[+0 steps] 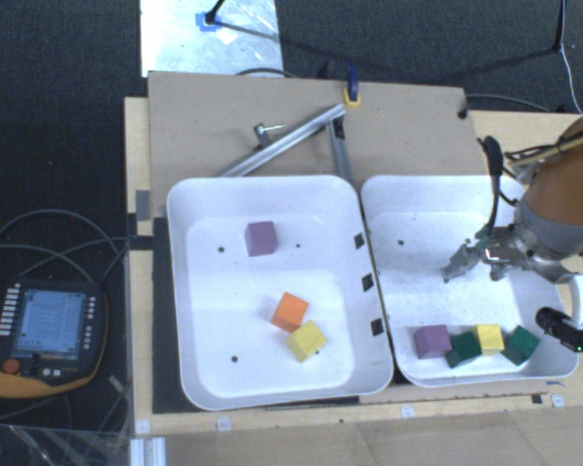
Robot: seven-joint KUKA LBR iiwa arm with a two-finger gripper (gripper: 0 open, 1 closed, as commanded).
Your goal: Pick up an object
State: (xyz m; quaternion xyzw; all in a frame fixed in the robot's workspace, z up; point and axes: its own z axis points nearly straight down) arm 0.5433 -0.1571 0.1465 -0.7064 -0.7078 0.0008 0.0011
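Nothing is lifted yet. My pincer [476,263] hangs over the middle of the right bin [408,202], its two fingers spread, with no block between them. The pick is therefore all still to do, as I judge it: choose a block, come down on it, press together, raise.

Four blocks lie in a row along the near wall of the right bin: a purple block [431,341] at the left, then a dark green block [462,349], a yellow block [490,337] and a second green block [520,344], the last three touching or nearly so. They sit nearer than my pincer and apart from it. The purple one has the freest sides and looks the easiest target.

Three more lie in the left bin [189,260]: a purple cube [260,238] toward the far side, an orange cube [290,311] and a yellow cube [307,341] touching it nearer.

Both bins rest on a table [408,115] with a brown board; a metal bar [282,142] lies across it on the far side. A teach pendant [44,333] sits on dark carpet to the left.
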